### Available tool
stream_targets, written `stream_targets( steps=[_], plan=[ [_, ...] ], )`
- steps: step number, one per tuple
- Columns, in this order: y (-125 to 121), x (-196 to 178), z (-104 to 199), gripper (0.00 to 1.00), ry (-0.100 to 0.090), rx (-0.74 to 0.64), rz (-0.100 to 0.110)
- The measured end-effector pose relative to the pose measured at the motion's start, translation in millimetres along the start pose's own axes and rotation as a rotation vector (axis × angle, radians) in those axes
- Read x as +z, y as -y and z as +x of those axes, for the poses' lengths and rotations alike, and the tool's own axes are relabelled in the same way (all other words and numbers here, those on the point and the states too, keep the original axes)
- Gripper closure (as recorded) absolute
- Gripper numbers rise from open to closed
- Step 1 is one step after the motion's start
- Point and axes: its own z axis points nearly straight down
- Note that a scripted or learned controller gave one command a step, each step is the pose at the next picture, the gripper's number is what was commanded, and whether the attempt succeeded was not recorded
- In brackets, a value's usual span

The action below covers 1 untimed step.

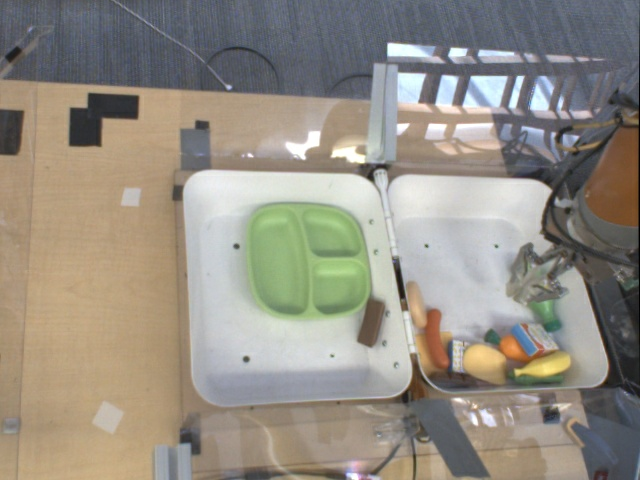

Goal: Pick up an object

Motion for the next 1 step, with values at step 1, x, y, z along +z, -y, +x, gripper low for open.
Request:
stream_targets(
  steps=[1],
  plan=[
    [-3.9, 13.1, 29.2, 1.00, 0.000, -0.203, 0.001]
  ],
)
